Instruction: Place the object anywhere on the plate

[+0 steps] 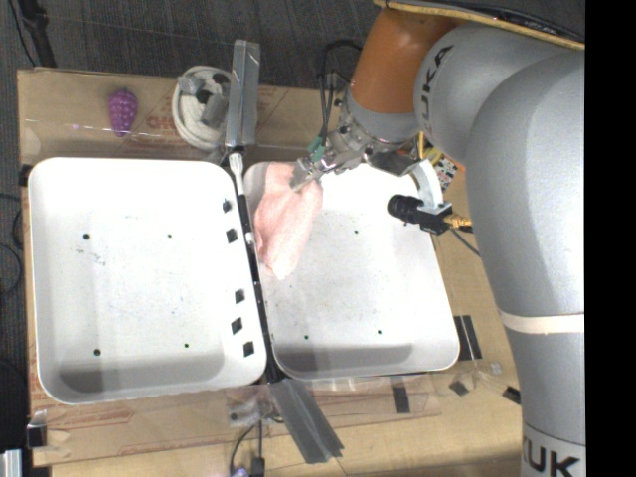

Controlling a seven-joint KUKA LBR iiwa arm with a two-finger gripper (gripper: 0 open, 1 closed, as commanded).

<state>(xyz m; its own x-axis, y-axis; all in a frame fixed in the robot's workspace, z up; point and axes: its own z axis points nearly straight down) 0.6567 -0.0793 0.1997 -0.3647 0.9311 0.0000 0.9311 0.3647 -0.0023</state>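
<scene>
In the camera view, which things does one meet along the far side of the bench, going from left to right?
Purple object → white roll → grey upright bar → gripper above the pink cloth.

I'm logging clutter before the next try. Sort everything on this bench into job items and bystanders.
Belongs to the job:
- pink cloth, hanging from the gripper over the right bin
- gripper, at the cloth's top edge

Just lying about:
- left bin
- purple grape-like bunch on the bench behind the left bin
- white coiled roll beside it

No plate that I can make out.
</scene>
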